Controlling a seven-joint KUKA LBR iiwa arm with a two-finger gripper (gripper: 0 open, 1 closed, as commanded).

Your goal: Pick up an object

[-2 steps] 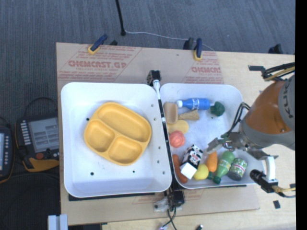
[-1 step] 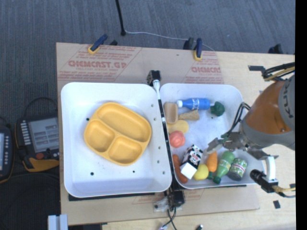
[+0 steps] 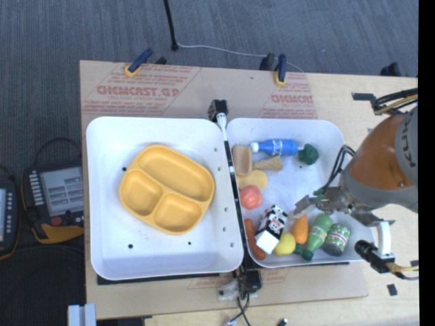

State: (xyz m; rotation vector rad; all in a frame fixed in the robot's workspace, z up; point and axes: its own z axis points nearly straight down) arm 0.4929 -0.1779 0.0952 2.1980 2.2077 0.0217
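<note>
You are early in the pick as far as this view lets you judge: nothing looks lifted, and every object lies in the right bin (image 3: 333, 131), right of centre in the frame. The gripper (image 3: 325, 201) hangs low over that bin's lower right part, near the green bottle (image 3: 316, 232) and the dark green can (image 3: 338, 239); whether the claw is spread or closed, or has hold of anything, you cannot tell from here. Left to do: close on one piece and raise it clear. Your choices are mostly smooth, rounded plastic toys: a blue bottle (image 3: 276, 147) lying on its side near the top wall, a pink ball (image 3: 251, 197), a yellow lemon (image 3: 285, 244). The left bin (image 3: 102, 141) bears a glossy yellow divided tray (image 3: 166, 188).
</note>
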